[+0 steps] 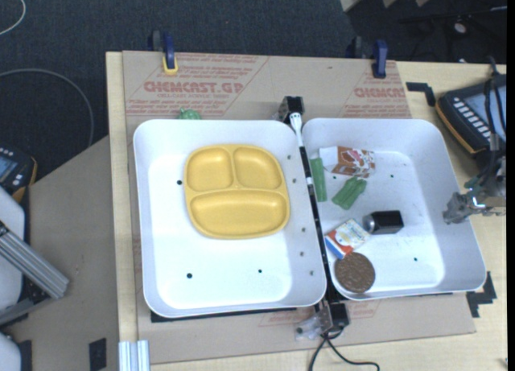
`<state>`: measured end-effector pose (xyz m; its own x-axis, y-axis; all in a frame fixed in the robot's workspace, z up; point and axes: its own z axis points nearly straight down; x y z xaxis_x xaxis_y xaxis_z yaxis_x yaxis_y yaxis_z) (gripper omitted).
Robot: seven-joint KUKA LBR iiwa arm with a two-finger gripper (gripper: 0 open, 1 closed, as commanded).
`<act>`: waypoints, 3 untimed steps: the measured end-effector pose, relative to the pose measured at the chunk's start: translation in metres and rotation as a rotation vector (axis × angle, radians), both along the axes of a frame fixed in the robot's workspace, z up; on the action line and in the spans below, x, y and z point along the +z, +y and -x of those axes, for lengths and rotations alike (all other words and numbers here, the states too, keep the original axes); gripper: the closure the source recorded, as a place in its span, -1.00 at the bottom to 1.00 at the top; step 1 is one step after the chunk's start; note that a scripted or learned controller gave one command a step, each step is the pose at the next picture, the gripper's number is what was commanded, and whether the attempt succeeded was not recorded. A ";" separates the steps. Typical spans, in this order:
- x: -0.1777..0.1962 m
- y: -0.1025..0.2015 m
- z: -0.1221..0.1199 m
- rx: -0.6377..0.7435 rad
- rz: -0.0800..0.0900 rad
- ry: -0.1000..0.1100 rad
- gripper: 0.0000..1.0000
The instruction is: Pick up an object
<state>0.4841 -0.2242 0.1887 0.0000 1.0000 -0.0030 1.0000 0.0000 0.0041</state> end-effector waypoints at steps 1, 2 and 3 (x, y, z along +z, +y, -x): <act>0.010 0.000 -0.001 0.000 0.002 -0.003 1.00; -0.012 0.001 0.005 -0.001 -0.005 0.007 1.00; 0.000 0.000 0.004 0.000 -0.002 0.002 1.00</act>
